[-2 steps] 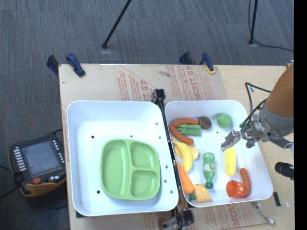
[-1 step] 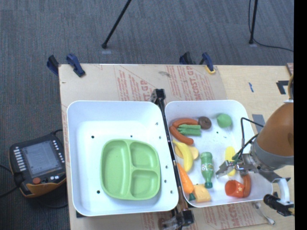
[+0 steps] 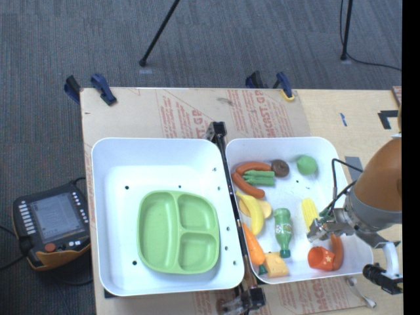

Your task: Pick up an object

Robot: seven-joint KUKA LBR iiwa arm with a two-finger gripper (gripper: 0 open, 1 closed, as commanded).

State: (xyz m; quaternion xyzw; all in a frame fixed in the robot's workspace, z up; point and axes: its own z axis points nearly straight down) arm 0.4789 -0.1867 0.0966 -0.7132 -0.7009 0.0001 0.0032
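**End effector low over crowded right bin**

The worktop (image 3: 164, 107) bears two bins. The left bin (image 3: 111, 156) holds a green divided plate (image 3: 178, 231). The right bin (image 3: 315, 144) holds the toys — sausages, banana, carrot, green bottle (image 3: 283, 230), corn (image 3: 309, 211), red pepper (image 3: 322, 258). The end effector (image 3: 323, 227) sits between corn and pepper — whether it is clenched I cannot tell. It may nudge neighbours or close on nothing.

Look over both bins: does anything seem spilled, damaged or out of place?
Nothing stands out. The toy foods lie loose in the right bin, and the green divided plate sits flat in the left bin.
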